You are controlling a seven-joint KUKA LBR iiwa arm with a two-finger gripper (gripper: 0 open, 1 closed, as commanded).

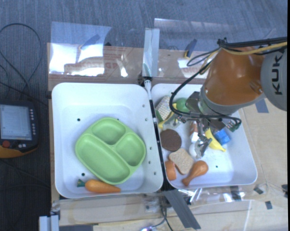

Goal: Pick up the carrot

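Carrot lies in the left bin, touching the green divided plate, well apart from the gripper, which hangs over the right bin's toy food; its grip state I cannot tell.

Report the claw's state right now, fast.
Claw: cannot be told whether open or shut; it hangs over the right bin, apart from the carrot lying in the left bin.

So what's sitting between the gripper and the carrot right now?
In the camera view, the gripper is over the right bin; the carrot lies in the left bin. Between them: the brown disc, the bins' walls, and the green plate's corner.
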